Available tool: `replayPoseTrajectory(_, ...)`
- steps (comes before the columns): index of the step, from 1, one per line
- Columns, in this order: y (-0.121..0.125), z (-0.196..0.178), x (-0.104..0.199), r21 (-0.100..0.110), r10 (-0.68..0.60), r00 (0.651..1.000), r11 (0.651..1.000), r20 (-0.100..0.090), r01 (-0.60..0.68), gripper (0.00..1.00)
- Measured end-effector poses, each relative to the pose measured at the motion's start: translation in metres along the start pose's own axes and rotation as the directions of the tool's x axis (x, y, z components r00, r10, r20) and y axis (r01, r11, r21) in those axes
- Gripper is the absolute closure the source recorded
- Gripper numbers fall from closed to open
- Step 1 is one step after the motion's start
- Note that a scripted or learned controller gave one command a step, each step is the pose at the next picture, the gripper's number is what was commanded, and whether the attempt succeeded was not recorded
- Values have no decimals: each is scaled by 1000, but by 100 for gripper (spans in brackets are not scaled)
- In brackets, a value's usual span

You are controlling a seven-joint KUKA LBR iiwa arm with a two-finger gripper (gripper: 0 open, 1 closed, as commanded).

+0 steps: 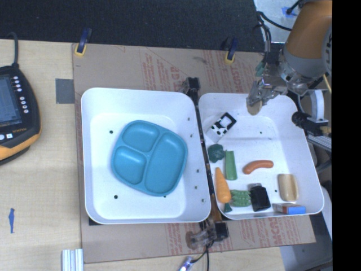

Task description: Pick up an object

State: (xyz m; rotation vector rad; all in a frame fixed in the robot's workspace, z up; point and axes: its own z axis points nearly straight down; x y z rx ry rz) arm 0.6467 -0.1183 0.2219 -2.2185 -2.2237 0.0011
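Toward the upper right of the frame, the gripper (255,103) hangs over the top edge of the right bin (307,151), and whether it is spread or pressed together cannot be told. The nearest likely pick, the black-and-white object (223,124), lies just left and below it, while the sausage (258,166) rests further down, long axis running left-right

Bright even overhead light, soft shadows, slightly low-res.

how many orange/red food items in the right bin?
2. A carrot lies near the right bin's left wall, by the green pieces. A sausage lies mid-bin, apart from the rest. Nothing looks stacked, so hidden ones are unlikely.
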Motion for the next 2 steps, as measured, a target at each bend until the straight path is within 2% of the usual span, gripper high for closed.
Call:
replayPoseTrajectory(1, -54, -12, 69, 3, -4, 1000, 1000, 0, 4, 100)
replayPoseTrajectory(2, -81, -5, 102, 4, -4, 1000, 1000, 2, 4, 100)
